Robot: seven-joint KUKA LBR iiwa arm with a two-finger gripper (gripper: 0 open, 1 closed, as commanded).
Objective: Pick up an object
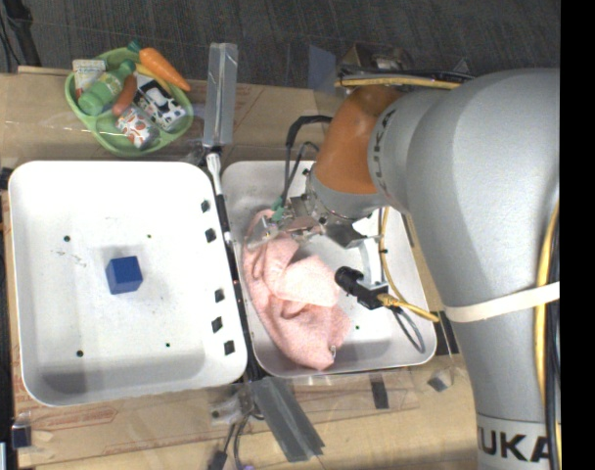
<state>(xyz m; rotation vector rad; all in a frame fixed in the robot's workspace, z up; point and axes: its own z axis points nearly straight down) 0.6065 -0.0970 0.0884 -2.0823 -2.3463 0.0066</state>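
Note:
A crumpled pink cloth (296, 297) lies in the right bin (241, 192), spread from its middle to its near edge. My gripper (278, 223) is low over the cloth's far end, just below the orange band of the wrist. A blue cube (124, 273) rests in the left bin (43, 189), left of its middle, far from the gripper. The arm covers the right half of the right bin.
A green bowl (102, 137) with toy food, a carrot among it, stands on the bench behind the left bin. A grey divider bar runs between the two bins. Black cables and a black fitting (359, 288) hang beside the cloth.

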